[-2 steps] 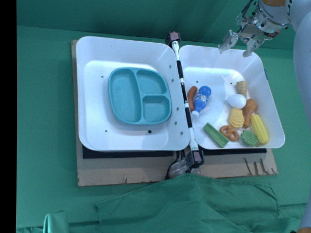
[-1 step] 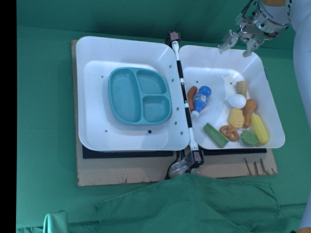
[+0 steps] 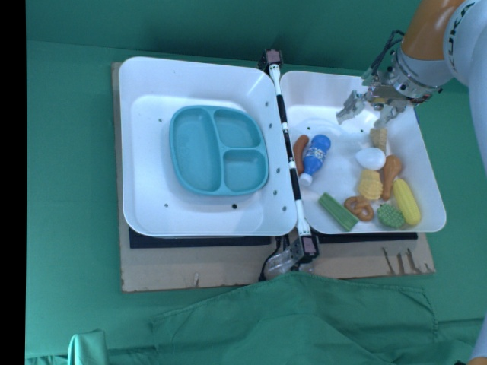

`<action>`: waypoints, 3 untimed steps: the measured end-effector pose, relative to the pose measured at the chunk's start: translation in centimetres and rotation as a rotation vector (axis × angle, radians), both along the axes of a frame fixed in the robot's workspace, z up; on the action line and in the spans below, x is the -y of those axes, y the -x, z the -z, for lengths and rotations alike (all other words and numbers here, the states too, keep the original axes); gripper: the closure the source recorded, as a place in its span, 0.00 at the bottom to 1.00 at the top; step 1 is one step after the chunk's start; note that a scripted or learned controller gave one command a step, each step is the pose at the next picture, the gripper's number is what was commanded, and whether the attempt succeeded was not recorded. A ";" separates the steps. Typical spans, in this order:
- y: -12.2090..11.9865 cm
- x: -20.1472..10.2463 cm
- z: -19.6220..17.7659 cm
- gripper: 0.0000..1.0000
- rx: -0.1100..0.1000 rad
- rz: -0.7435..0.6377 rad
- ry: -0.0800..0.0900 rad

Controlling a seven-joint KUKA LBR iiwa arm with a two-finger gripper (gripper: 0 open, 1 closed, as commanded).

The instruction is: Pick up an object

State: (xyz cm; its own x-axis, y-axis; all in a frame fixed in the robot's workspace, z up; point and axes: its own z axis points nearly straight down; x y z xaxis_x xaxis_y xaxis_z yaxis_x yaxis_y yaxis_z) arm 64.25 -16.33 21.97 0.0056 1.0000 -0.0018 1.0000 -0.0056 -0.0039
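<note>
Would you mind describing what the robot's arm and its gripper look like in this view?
The arm is light grey with a rounded orange band above the wrist. The gripper is grey metal with dark cables looping along its side, ending in two slim pale jaws.

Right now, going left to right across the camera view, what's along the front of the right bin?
Green celery stick → pretzel → green leafy piece → corn cob.

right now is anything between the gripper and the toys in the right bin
Nothing visible. The gripper hangs open over the right bin, above the white egg and chicken drumstick; bare bin floor lies between.
</note>
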 end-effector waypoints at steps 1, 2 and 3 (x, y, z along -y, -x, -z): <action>-6.0 1.0 0.5 0.00 0.011 -0.005 0.002; -5.9 1.0 0.5 0.00 0.009 -0.003 0.002; -5.9 1.0 0.5 0.00 0.009 -0.003 0.002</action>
